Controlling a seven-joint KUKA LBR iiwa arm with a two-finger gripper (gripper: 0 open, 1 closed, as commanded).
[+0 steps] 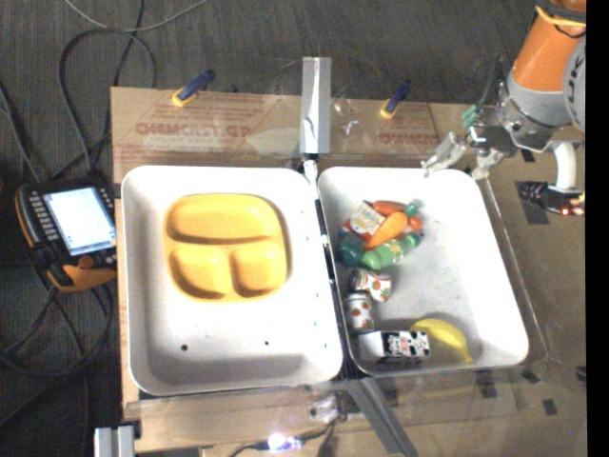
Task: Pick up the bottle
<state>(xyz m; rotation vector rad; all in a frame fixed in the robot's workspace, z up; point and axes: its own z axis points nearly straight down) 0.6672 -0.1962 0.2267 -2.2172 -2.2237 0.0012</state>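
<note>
The right bin holds a heap of small toy groceries. In that heap, near the bin's left wall, lies a small bottle-like item with a red and white label. Just below it is a black-and-white carton, and just above it a white cup with a fruit print. My gripper hangs over the bin's far right corner, well away from the bottle. It is open with nothing between its fingers.
An orange carrot, a green item and a small packet are piled at the right bin's far left. A yellow fruit lies near its front edge. The left bin holds a yellow divided tray.
</note>
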